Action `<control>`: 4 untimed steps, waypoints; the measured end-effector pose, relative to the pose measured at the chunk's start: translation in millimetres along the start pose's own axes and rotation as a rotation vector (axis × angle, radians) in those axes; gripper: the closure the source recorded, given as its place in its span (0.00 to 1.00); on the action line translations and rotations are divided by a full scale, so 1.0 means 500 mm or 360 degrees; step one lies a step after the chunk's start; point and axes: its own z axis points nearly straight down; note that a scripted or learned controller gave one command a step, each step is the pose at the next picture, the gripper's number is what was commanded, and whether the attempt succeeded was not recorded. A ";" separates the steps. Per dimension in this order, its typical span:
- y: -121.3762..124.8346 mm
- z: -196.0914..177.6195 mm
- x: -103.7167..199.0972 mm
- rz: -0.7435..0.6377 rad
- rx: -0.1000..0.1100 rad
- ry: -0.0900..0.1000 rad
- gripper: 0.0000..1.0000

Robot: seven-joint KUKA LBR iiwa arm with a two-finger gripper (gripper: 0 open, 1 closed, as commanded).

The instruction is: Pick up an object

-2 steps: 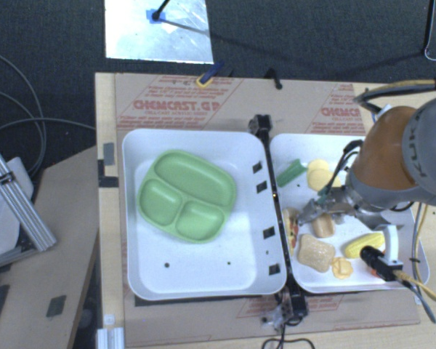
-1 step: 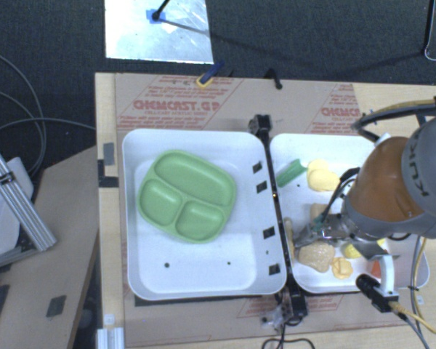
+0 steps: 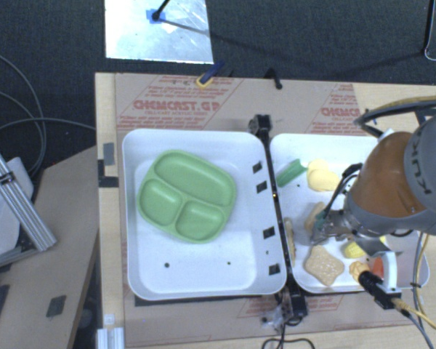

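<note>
Objects crowd the right-hand shallow white plastic bin: a green rectangular block and a pale yellow rounded lump near its far edge, a tan speckled cracker-shaped slab near its front edge. Just beyond that slab, the claw reaches down; its spread cannot be told. Left of this bin, the other white bin holds a green sectioned plastic plate.
</note>
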 end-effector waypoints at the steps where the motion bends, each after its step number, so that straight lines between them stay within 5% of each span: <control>1: 0.033 -0.189 0.096 -0.0015 -0.0010 0.0002 1.00; 2: 0.019 -0.221 0.247 -0.0018 0.0002 0.0006 1.00; 3: -0.002 -0.177 0.257 -0.0002 0.0009 0.0002 1.00; 4: 0.040 -0.354 0.337 -0.0013 -0.0010 0.0006 1.00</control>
